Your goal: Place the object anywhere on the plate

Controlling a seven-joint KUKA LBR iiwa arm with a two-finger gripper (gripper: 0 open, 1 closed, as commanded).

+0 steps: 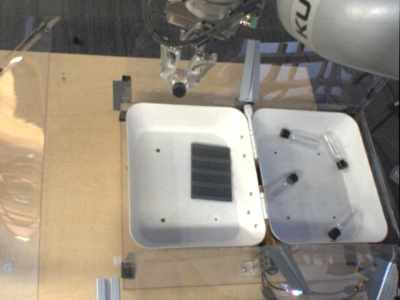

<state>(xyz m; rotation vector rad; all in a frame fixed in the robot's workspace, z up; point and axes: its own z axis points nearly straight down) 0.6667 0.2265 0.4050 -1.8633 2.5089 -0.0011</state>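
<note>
Four clear tubes with black caps are shown lying in the right bin (369,186), none touching another. The first tube (299,137) is laid toward the far left corner, with its cap pointed at the left bin (156,186). The second tube (333,150) is set near it on the right, slanted, with its cap turned toward the near side. The third tube (282,184) is placed close to the bin's left wall at mid-depth, cap uppermost in the view. The fourth tube (342,224) is found by the near rim, cap closest to that rim. A dark ribbed plate (211,171) is seen lying flat in the middle of the left bin, and all four tubes are kept well apart from it by the walls between the bins. The gripper (185,74) is held over the bench (62,167) just beyond the far rim of the left bin, well apart from plate and tubes. Whether it is open or closed, and whether anything is gripped, cannot be told from this view.
</note>
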